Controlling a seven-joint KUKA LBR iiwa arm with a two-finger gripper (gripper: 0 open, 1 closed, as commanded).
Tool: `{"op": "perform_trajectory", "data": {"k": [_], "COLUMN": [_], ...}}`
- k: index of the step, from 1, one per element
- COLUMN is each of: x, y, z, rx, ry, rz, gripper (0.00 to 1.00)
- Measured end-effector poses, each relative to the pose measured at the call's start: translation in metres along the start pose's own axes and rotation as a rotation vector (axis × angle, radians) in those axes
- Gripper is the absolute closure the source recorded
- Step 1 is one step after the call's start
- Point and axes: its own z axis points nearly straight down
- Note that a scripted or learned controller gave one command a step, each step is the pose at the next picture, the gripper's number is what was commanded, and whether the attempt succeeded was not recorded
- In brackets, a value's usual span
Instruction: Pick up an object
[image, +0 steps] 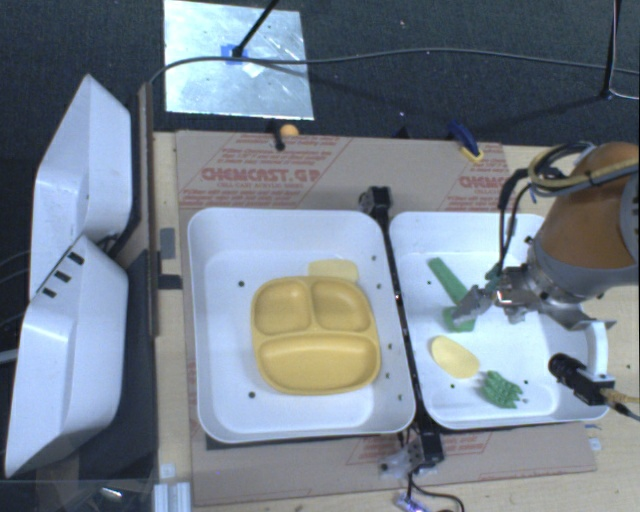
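The right bin (480, 222) holds three loose objects. A long green stick (446, 279) lies slanted at the bin's left side. A yellow oval piece (455, 356) lies below it, and a green leafy lump (500, 388) sits near the front wall. My gripper (477, 303) hangs low over the bin, right beside the stick's near end and touching or almost touching it. The grey and orange arm (585, 240) reaches in from the right and hides the bin's right part.
The left bin (220, 300) holds a yellow divided plate (315, 335) with a pale yellow slab (333, 270) behind it. A black clamp (378, 199) sits between the bins at the back. White housings (80, 270) stand at far left.
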Motion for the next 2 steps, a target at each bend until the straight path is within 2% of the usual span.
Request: {"op": "perform_trajectory", "data": {"k": [1, 2], "x": [-0.028, -0.006], "y": [0.027, 0.084], "z": [0.003, -0.017], "rx": [-0.001, -0.003], "ry": [-0.001, 0.0], "rz": [0.001, -0.003], "gripper": [0.0, 0.0]}}
